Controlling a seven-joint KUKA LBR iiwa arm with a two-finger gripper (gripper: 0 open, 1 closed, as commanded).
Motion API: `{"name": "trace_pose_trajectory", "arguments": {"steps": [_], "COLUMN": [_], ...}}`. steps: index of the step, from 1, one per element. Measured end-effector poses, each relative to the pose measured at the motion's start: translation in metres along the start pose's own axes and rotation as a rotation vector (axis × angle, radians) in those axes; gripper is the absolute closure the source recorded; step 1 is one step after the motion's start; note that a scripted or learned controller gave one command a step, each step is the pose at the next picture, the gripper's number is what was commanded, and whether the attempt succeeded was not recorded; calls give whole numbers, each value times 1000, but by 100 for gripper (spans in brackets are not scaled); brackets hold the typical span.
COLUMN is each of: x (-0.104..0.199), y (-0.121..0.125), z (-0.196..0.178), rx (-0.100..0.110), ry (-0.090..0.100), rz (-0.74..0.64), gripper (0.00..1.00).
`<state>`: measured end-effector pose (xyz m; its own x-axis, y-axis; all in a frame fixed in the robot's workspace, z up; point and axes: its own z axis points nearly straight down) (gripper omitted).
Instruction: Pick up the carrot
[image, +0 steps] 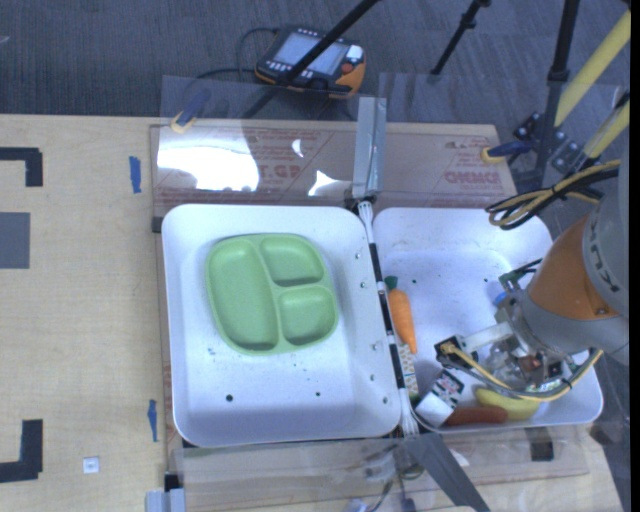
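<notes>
Two shallow white bins sit side by side on the bench, and the metal divider (367, 150) rising behind their shared edge serves as the landmark. The left bin (190, 400), left of the divider's line, holds a green compartment plate (271, 291) with one long section and two smaller ones; nothing lies in any of them. A few dark specks dot the bin floor nearer the camera than the plate.

The right bin (440, 260), right of the divider's line, holds the carrot (401, 314). It lies lengthwise just beside the shared edge, green stub pointing toward the divider, orange body running toward the camera. Farther from the divider, at the bin's near side, are a yellow banana (505, 402), a reddish item (478, 415) touching it, and a small white object (433, 406) beside a small black-and-white piece (449, 383).

The gripper (500, 360) hangs low over that near clutter, well apart from the carrot, with cables and hardware crowding it; whether it is open or closed, or has hold of anything, cannot be told.

Behind the bins a clear panel over brown board (420, 165) carries red printing to either side of the divider, too faint and reversed to read. A handheld pendant (308, 58) with a lit screen lies beyond the divider.

The floor of the right bin between the carrot and the arm (580, 280) is bare, and so is its far half toward the divider.
</notes>
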<state>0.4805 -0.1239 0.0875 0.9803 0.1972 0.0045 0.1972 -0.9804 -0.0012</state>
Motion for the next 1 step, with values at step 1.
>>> {"name": "trace_pose_trajectory", "arguments": {"steps": [1], "x": [-8], "y": [36], "z": [-108], "rx": [1], "ry": [-6], "rz": [-1], "gripper": [100]}}
